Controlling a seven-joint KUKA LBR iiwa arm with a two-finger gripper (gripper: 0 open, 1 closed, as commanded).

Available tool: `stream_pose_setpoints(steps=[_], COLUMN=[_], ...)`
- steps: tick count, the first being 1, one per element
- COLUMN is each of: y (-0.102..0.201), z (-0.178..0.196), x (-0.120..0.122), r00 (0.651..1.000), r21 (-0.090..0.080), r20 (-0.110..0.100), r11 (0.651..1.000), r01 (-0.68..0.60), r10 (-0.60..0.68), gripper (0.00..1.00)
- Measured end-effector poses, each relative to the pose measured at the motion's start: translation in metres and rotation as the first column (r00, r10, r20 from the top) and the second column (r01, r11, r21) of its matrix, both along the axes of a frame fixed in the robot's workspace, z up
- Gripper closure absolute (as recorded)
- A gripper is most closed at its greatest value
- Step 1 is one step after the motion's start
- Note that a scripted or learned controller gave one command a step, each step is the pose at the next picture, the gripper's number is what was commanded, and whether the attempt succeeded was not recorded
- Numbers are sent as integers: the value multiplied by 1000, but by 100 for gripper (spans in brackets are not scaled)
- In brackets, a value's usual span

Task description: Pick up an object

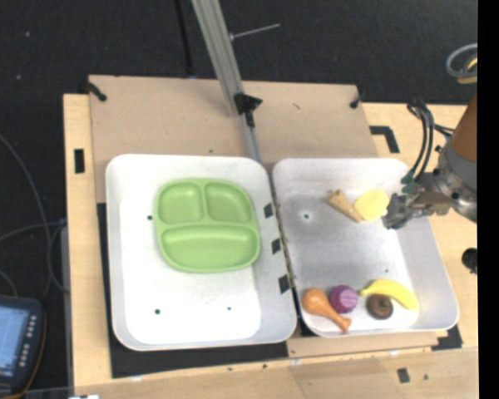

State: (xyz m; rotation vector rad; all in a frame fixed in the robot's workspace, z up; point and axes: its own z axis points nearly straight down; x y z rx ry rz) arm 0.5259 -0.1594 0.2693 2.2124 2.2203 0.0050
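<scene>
The dark two-finger claw (397,215) hangs low over the right shallow white bin (416,260), reaching in from its right rim. Whether it is wide or narrow cannot be told. Just to its left, almost touching, lies a pale yellow rounded lump (371,204) beside a tan wedge-shaped piece (343,205). Well below the claw, along the bin's near wall, sit a yellow banana (391,292), a brown ring-shaped doughnut (381,307), a purple round toy (343,298) and an orange pear-shaped toy (323,307). Far to its left, the left white bin (133,298) holds a green divided plastic plate (207,225).
</scene>
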Motion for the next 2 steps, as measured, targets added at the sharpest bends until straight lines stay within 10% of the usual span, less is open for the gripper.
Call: stream_pose_setpoints(steps=[2], y=[94], z=[-14], x=[37], r00=[1000], r21=[3], r20=[-6], r11=[1000], r01=[-3], r10=[3], gripper=[100])
